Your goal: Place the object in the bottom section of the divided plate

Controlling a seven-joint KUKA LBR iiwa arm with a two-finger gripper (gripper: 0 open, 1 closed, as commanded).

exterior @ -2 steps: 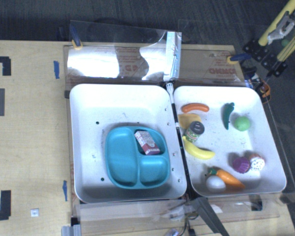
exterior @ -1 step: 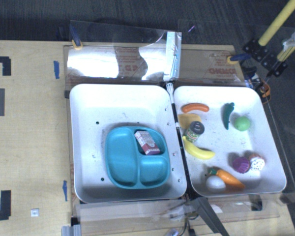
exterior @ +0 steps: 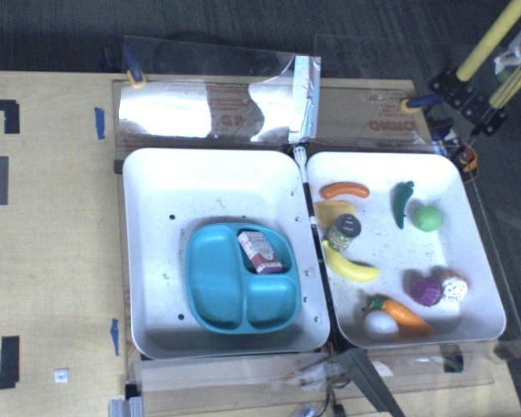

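Note:
A teal divided plate [exterior: 210, 278] lies in the left white bin [exterior: 148, 198], slightly toward the bin's front. It has one large section on the left and two smaller ones on the right. A small red and white carton [exterior: 260, 252] lies tilted in the upper right section, partly over the divider. The lower right section [exterior: 272, 301] and the large left section hold nothing.
The right bin [exterior: 482, 259] holds several toy foods: a sausage [exterior: 344, 189], a small dark-lidded jar [exterior: 343, 230], a banana [exterior: 351, 268], a green ball [exterior: 428, 218], a purple piece [exterior: 425, 289] and a carrot [exterior: 404, 314]. A clear panel [exterior: 208, 102] stands behind the left bin.

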